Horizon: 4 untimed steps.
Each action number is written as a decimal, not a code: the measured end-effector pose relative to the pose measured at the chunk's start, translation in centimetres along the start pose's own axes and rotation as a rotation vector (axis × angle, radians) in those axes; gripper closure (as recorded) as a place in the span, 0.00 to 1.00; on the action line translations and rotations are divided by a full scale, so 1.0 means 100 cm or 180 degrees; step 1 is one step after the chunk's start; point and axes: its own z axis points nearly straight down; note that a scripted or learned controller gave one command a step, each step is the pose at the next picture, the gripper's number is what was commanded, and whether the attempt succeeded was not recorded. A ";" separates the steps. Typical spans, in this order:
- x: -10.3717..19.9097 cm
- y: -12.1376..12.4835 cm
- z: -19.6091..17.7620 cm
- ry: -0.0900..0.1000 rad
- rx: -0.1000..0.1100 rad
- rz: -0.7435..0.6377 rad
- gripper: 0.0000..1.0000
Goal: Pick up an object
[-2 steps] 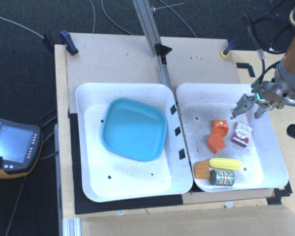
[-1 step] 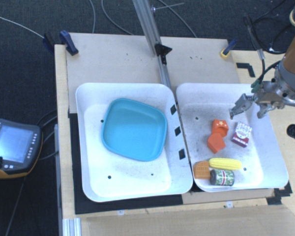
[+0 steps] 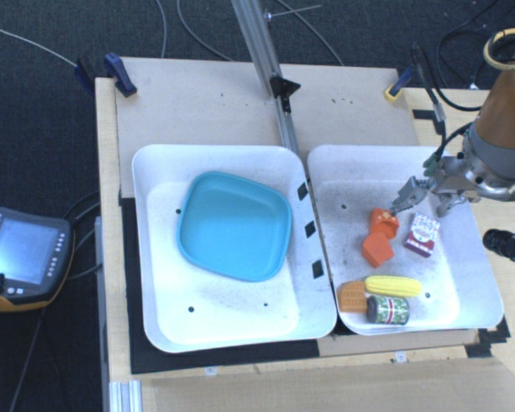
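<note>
Camera view: right bin [image 3: 463, 312] holds the targets, so lower the gripper [image 3: 422, 192], fingers spread apart and empty, squarely over the orange block [image 3: 378, 249] beside the red-and-white packet [image 3: 421, 234], closing only once both fingers straddle it

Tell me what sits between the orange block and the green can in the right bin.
In the camera view, a yellow corn cob lies between the orange block and the green can, resting just above the can.

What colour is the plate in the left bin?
Light blue; the plate shows plainly in the camera view.
</note>
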 end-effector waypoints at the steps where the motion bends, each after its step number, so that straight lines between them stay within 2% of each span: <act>1: 0.004 0.008 0.047 0.0001 0.0002 -0.0002 0.00; 2: 0.012 0.006 0.105 0.0002 0.0006 -0.0002 0.00; 3: 0.012 0.008 0.092 -0.0001 -0.0014 -0.0001 1.00; 4: 0.006 0.008 0.030 -0.0004 -0.0027 0.0000 1.00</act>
